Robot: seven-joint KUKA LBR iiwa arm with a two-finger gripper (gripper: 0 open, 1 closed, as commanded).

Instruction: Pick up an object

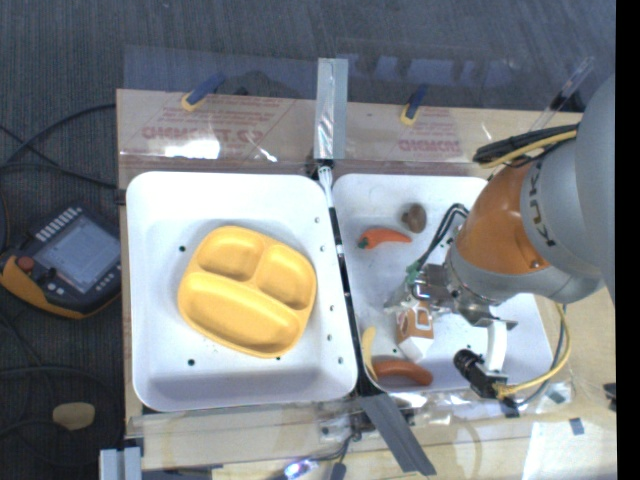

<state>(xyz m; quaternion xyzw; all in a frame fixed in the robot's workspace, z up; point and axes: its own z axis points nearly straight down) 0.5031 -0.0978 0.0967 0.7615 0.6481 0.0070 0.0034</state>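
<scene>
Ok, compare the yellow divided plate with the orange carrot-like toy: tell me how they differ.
The yellow divided plate is far larger than the orange carrot-like toy. The plate lies in the left bin; the toy lies in the right bin, nearer the gripper. The plate is broad with compartments; the toy is slim and tapered. Both rest untouched.

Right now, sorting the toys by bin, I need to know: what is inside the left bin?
The left bin holds a yellow divided plate with three hollows, lying near its middle. Bare white floor shows around it. Whatever might lie beneath the plate is covered.
</scene>
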